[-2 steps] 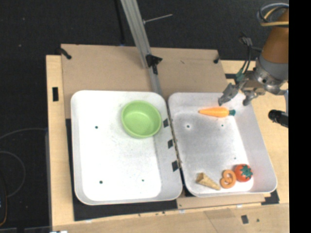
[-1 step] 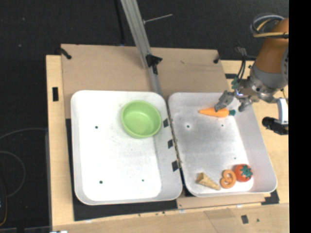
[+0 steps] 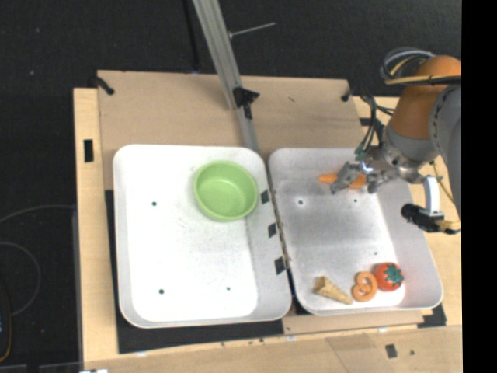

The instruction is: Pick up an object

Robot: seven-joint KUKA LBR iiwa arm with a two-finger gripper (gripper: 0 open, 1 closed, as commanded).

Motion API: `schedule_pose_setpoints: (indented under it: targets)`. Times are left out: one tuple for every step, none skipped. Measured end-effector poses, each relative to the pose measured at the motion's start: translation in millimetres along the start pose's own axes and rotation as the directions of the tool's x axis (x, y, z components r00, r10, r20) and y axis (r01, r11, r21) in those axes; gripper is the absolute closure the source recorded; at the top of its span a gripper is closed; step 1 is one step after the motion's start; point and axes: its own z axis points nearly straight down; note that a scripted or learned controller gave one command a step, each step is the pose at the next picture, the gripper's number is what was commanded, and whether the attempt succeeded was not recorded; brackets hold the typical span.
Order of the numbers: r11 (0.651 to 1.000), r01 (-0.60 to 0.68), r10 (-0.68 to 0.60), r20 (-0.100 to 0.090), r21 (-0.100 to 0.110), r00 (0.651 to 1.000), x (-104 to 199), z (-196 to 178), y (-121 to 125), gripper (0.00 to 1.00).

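the gripper (image 3: 356, 179) hangs over the far part of the right bin (image 3: 342, 231), reaching in from the right on the grey arm (image 3: 419, 123) with its orange band. a small orange object (image 3: 335, 178) sits right at the gripper's tips, partly sticking out to its left; it looks to lie between the fingers, but the view is too small and cluttered to tell whether they are closed on it or apart, or whether the piece is lifted off the bin floor.

well nearer the camera than the gripper, along the right bin's near edge, lie three more things in a row: a tan cone-shaped piece (image 3: 331, 290), just right of it an orange ring-like piece (image 3: 363, 286), and touching that a red tomato-like object (image 3: 388, 276) with a green top.

far to the gripper's left, in the left bin (image 3: 155, 286), a green bowl (image 3: 225, 191) stands upright near that bin's far right corner. both bins rest on the tan table (image 3: 171, 107).
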Motion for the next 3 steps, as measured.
schedule_pose_setpoints:
  targets:
    - [1.000,0.001,-0.001,0.003,-0.010,1.000,-1.1,-16.5,2.6,1.00]
    - [1.000,0.003,-0.003,0.000,-0.014,1.000,-2.8,-80.8,9.2,1.00]
    - [1.000,0.005,-0.005,0.000,-0.012,1.000,-1.5,-125.7,10.2,1.00]
